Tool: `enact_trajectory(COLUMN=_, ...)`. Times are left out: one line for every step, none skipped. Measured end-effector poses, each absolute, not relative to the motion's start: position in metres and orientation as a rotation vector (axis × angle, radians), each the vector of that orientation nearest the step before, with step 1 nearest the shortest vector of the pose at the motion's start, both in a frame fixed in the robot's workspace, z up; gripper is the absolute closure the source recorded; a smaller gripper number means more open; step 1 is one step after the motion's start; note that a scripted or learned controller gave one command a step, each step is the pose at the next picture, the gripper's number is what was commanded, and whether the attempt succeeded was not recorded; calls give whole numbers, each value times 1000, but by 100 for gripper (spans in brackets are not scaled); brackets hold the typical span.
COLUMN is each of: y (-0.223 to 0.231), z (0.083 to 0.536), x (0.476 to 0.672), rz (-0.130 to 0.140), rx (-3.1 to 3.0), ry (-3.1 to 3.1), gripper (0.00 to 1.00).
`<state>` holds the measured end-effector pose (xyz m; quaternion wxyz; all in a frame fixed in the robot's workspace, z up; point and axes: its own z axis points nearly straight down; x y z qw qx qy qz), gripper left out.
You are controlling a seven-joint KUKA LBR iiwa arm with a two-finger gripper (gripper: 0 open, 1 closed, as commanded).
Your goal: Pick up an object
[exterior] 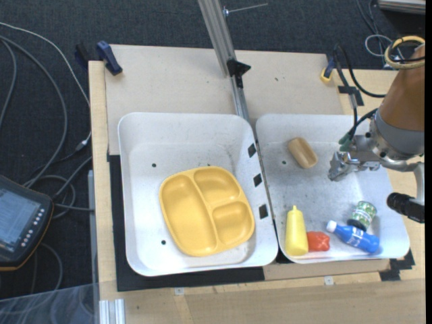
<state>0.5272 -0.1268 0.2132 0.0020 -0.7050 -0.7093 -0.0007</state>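
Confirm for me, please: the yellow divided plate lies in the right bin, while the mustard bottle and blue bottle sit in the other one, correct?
Not quite. The camera view shows the yellow divided plate in the left bin; the mustard bottle and blue bottle sit in the other one, the right bin.

Fixed overhead camera slants down on both bins.

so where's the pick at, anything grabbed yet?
Done: the gripper is over the right bin, beside the tan roll. In hand: nothing seen between its fingers. Left: the grasp and lift. The roll, yellow bottle, red piece, blue bottle and green can all lie in the bin; the yellow tray sits in the left one.
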Motion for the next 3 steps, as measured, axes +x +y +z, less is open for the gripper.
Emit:
enact_trajectory(y=-77, z=209, x=533, rz=-2, rx=-2211, ry=-2226, gripper=100)
enact_trajectory(y=-17, z=215, x=543, rz=-5, rx=-2211, ry=-2229, gripper=100)
enact_trajectory(y=46, z=215, x=545, rz=-4, rx=-2211, ry=-2229, gripper=100)
